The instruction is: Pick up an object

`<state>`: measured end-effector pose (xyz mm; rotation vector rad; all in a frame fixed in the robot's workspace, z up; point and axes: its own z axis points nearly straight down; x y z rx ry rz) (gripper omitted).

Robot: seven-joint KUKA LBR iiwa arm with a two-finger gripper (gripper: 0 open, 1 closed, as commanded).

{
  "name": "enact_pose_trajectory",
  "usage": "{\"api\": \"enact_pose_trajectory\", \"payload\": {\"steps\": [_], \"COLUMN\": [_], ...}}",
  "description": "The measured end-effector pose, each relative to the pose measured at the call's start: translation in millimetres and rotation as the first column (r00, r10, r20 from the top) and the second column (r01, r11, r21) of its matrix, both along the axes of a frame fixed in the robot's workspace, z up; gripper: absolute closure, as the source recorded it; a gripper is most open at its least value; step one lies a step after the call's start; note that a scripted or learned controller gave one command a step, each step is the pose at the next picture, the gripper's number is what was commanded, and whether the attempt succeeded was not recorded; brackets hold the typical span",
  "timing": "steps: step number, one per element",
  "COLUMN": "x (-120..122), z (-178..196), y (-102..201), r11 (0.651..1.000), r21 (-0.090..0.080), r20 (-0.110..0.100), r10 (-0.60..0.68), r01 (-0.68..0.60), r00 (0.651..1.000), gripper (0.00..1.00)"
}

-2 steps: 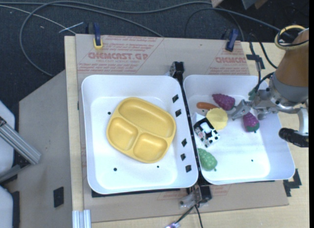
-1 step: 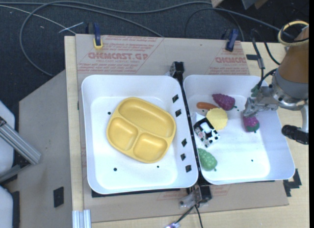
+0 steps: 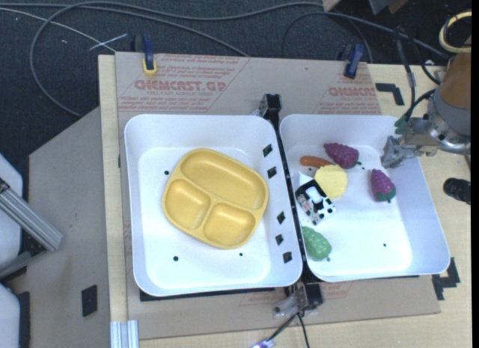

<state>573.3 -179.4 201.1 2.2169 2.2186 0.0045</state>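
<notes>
Presumably poised for a grab, the end effector (image 3: 394, 152) hovers beside the purple grapes (image 3: 382, 185) (right bin (image 3: 419, 253)). Its opening can't be told.

The arm (image 3: 455, 88) reaches in from the right edge, its orange band uppermost and the grey wrist below it. The end effector (image 3: 394, 152) points down and leftward, metallic, hanging low with nothing visibly between its tips.

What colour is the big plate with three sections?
Yellow. The divided plate sits in the left bin, clear in the camera view.
</notes>
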Motion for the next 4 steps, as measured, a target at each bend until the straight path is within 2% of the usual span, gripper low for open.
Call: {"api": "enact_pose_trajectory", "payload": {"steps": [1, 2, 3, 4], "x": [-4.2, -3.4, 8.1, 23.3], "z": [55.6, 67.8, 51.4, 52.9], "y": [-9.4, -9.5, 42.7, 92.1], "r11": [1.0, 1.0, 1.0, 1.0], "r21": [-0.001, 0.0, 0.004, 0.003], "r20": [0.002, -0.002, -0.008, -0.004], "r10": [-0.001, 0.0, 0.005, 0.005], "r01": [0.001, 0.0, -0.005, -0.005], "r00": [1.0, 1.0, 1.0, 1.0], "gripper": [1.0, 1.0, 1.0, 1.0]}}
